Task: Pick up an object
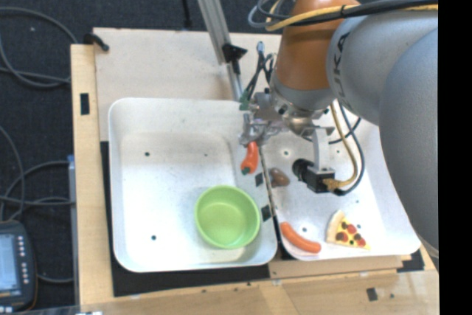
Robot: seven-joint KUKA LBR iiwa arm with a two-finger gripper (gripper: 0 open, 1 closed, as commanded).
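arm: grey arm (391, 77) was extended in from the right, high in the view | wrist: orange band (313, 37) was seen above the wrist, pointed downward | cables: looped beside the wrist | gripper (254, 130): was positioned low at the arm's left end, its finger state not discernible

End effector (254, 135) over bin divider, orange carrot (251, 157) at its fingers, green bowl (227, 216) in left bin (147, 158)

bowl (227, 216) in left bin (147, 122), pizza slice (346, 231) right
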